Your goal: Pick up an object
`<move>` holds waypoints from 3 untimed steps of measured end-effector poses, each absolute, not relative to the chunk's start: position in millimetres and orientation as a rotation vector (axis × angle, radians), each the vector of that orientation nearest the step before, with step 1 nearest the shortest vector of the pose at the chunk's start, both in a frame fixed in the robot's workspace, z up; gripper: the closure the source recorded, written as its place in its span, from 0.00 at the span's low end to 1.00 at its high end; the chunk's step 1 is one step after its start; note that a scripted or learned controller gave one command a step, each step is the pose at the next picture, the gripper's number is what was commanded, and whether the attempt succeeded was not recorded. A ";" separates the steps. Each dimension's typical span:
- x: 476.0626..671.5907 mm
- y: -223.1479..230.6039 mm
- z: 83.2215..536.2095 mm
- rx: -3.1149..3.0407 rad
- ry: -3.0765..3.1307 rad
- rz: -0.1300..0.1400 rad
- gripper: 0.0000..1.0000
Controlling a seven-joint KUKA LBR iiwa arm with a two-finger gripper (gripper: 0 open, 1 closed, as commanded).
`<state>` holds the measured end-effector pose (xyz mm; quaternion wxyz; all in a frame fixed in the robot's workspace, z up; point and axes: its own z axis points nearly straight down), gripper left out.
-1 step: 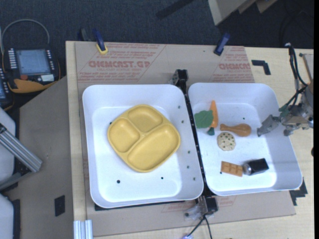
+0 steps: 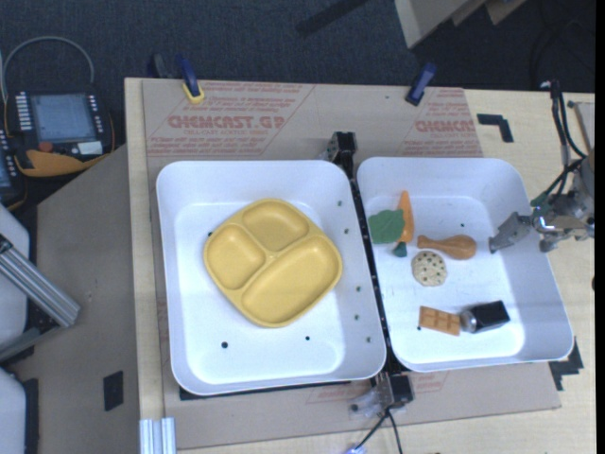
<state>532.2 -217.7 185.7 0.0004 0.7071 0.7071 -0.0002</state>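
Gripper: the gripper (image 2: 518, 231) sat at the right edge of the right bin (image 2: 539, 296), above its rim, with nothing between its fingers; whether they were parted or closed could not be told.
Left bin: the left bin (image 2: 189, 282) carried a yellow divided plate (image 2: 273, 260) near its middle.
Carrot: an orange carrot (image 2: 406, 214) lay near the right bin's far left corner, touching a green leafy piece (image 2: 386, 226).
Drumstick: a brown drumstick (image 2: 447, 246) lay near the bin's middle, well apart from the gripper.
Cookie: a round cookie (image 2: 429, 270) sat just beside the drumstick, toward the near edge.
Cracker: a tan cracker (image 2: 439, 321) lay near the near edge, touching a black block (image 2: 487, 316).
Bench: a board (image 2: 284, 112) carried both bins side by side.
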 end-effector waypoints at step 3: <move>536.7 -212.6 100.8 2.220 2.221 -0.001 1.00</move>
